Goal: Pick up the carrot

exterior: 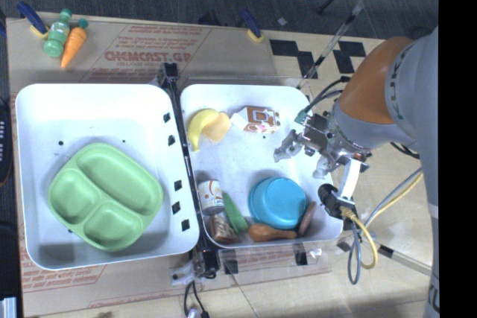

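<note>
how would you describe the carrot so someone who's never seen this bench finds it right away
Start at the left white bin holding the green divided plate, then look beyond its far left corner to the cardboard bench top. The carrot lies there outside both bins, a small orange cone with a green top. Beside it lies a green bottle; the carrot is the orange one.

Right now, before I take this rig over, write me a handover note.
Gripper: over the right bin, above its right part, with nothing seen in it; whether it is open or shut cannot be told.
Carrot: outside both bins, on the bench's far left corner, beside a green toy bottle.
Right bin also holds a banana, a blue bowl and a small can; the left bin holds a green divided plate.
Done: nothing yet. Left: reach the carrot, grasp, lift.
</note>
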Controlling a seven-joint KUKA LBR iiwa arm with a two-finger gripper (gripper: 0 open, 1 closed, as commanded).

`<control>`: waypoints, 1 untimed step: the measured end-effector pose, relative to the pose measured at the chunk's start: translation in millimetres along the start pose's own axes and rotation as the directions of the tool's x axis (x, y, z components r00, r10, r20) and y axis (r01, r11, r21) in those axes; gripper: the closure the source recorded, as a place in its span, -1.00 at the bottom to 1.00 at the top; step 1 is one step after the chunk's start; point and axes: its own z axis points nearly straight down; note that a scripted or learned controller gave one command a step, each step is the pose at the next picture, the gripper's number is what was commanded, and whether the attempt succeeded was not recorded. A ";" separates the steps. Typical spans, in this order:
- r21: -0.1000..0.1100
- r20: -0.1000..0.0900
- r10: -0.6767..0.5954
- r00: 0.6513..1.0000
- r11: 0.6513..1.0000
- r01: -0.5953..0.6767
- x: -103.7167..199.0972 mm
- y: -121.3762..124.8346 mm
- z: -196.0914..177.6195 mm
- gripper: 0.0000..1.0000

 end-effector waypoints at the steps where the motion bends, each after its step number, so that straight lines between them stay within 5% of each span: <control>1: 0.009 0.000 0.227 0.974 0.974 -0.227 -0.3 -45.6 -20.5 -1.00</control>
